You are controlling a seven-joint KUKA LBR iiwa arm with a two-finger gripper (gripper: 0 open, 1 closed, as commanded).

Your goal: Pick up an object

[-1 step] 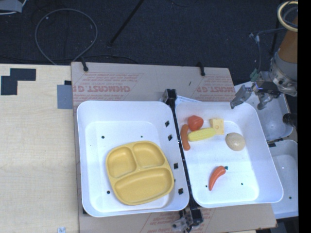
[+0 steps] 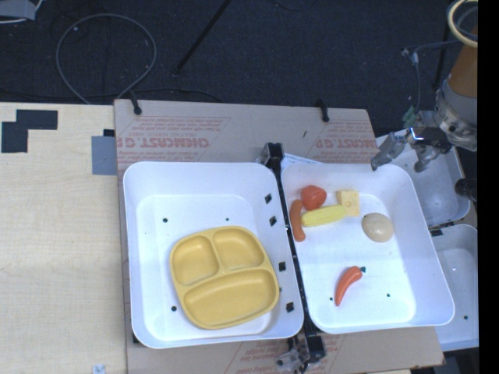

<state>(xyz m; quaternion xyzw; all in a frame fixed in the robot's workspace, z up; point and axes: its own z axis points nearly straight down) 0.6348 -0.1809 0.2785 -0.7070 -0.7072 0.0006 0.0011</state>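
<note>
White bins, two, sit side by side on the desk [image 2: 62, 232]: the left bin [image 2: 148, 209] holds one yellow divided tray [image 2: 224, 276]; the right bin [image 2: 421, 287] holds six toy foods (tomato [image 2: 313, 196], sausage [image 2: 296, 220], corn [image 2: 324, 216], cheese [image 2: 348, 202], potato [image 2: 377, 227], chili pepper [image 2: 348, 284]). The gripper [image 2: 404, 151] hovers above that bin's far right corner, fingers spread, grasping nothing.

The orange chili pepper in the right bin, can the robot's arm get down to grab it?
Probably yes. The chili pepper lies alone on the floor of the right bin, apart from the other toy food, with nothing over it. The gripper sits at the bin's far right corner, so it must travel across first.
</note>
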